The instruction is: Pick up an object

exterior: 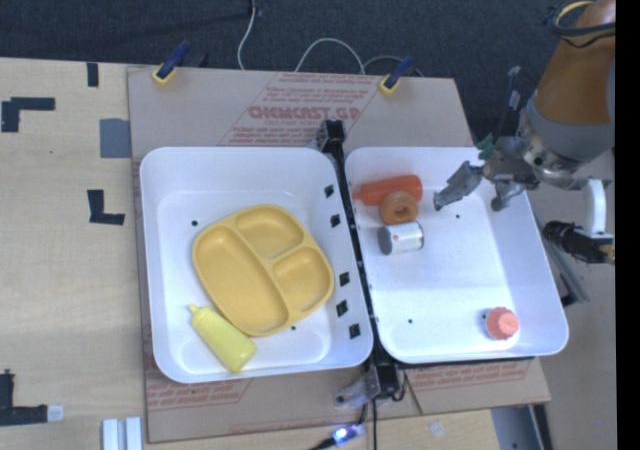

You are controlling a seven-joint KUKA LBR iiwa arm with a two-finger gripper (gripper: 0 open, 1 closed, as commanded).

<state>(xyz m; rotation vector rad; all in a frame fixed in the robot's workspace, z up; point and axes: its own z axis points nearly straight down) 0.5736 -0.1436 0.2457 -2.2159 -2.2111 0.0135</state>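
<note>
Orange and close at hand: carrot (388,188) lying flat near the black divider (345,238), at the upper left of the right bin (520,268), with a tan ring (399,208) touching its lower side and a small silver cylinder (401,237) just below that. Off to the carrot's right, over the same bin, gripper (478,186) with its two dark fingers spread apart and nothing between them (seemingly above the floor rather than on it, though height is hard to read from this slant). Best bet for the grasp: shift left toward the carrot, line the fingers across its short width, come down centred, away from the ring crowding its lower side. Divider just beyond the carrot's left end, so little slack there; open white floor to the carrot's right and lower right. Far from the carrot, a reddish knob (501,323) at the bin's lower right. Across the divider, yellow plate (263,268) and yellow bottle (223,336).
</note>
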